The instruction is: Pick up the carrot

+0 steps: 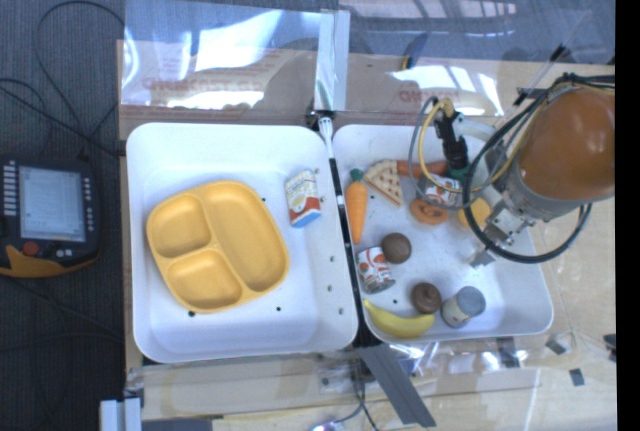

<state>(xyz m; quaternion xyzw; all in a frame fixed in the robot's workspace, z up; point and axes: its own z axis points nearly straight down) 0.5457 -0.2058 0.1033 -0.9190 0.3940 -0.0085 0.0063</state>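
Note:
The carrot (356,205), orange with a green top, lies lengthwise along the left wall of the right bin (535,314), its green end pointing to the back. My gripper (440,193) hangs over the back middle of that bin, to the right of the carrot and apart from it. It is right above a flat orange piece (430,213). The wrist and cables hide its tips.
A toast wedge (385,182) and a red piece (405,168) lie between carrot and gripper. Further forward are a red-white can (375,267), two brown balls (397,246) (426,297), a banana (400,322) and a grey can (465,304). The left bin holds a yellow divided plate (170,264) and a small carton (303,197).

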